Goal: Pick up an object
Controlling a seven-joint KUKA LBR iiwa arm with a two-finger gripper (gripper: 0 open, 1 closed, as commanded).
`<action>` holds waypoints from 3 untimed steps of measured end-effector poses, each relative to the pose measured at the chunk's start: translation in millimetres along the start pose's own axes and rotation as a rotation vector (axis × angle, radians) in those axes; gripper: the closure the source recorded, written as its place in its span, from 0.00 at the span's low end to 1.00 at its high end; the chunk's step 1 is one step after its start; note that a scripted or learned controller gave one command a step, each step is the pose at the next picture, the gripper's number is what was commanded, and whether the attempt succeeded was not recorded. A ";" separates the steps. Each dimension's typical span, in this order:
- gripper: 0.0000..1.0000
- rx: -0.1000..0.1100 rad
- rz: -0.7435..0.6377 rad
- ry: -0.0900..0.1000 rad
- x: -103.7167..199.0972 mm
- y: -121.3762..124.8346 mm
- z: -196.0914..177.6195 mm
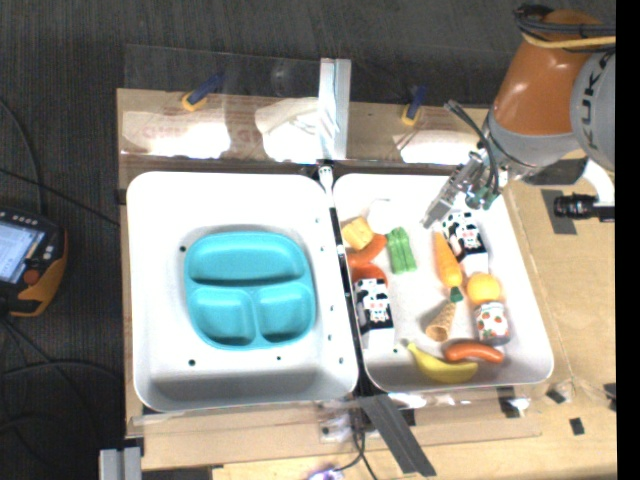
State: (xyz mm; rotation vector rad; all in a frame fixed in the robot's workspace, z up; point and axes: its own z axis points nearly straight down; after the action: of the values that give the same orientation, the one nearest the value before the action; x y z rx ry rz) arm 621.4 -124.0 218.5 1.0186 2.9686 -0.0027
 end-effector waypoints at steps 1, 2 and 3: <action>1.00 0.002 0.442 0.000 9.1 19.0 -33.8; 1.00 0.002 0.442 0.000 7.9 78.4 -56.0; 0.00 0.002 0.443 0.000 7.9 78.3 -55.8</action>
State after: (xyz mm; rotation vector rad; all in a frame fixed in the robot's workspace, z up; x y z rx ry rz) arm 663.1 -57.2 274.2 1.6454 2.6729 -0.0051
